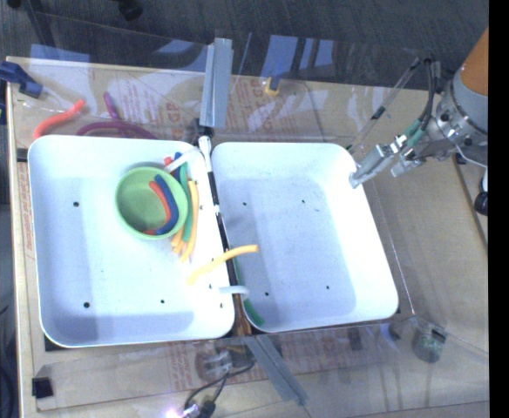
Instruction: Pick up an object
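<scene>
Gripper [363, 172] over the right bin's [324, 303] rim; grip state unclear; bench print unreadable.

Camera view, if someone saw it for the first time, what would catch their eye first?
Probably the green bowl in the left bin, with colourful curved strips inside it and along its right side, where it sits close to the bin's right wall. Next, a yellow strip lying across the wall between the left bin and the right bin. The gripper hangs at the right bin's upper right corner.
</scene>
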Tool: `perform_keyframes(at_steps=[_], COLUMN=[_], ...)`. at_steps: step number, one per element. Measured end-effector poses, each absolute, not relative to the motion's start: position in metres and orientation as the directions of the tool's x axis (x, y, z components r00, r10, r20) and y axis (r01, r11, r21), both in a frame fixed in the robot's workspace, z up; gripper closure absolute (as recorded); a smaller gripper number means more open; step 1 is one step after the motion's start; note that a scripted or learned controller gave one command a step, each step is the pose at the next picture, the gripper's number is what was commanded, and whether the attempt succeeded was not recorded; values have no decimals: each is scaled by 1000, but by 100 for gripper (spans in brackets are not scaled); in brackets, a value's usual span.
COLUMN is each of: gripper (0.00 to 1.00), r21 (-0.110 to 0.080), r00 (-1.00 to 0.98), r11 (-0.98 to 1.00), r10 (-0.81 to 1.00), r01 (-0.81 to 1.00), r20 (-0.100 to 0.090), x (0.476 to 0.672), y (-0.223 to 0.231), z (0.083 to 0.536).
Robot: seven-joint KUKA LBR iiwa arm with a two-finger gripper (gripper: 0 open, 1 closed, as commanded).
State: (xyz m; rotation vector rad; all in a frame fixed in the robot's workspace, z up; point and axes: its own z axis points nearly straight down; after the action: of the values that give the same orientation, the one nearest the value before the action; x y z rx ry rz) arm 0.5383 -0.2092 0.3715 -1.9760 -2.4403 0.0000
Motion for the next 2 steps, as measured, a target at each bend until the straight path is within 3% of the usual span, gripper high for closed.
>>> perform_keyframes(at_steps=[2], gripper=[0], r21=[1], r00=[-367], r11=[367], r10=[930], r01=[930], r20=[2], x=[544], y=[-209], z=[312])
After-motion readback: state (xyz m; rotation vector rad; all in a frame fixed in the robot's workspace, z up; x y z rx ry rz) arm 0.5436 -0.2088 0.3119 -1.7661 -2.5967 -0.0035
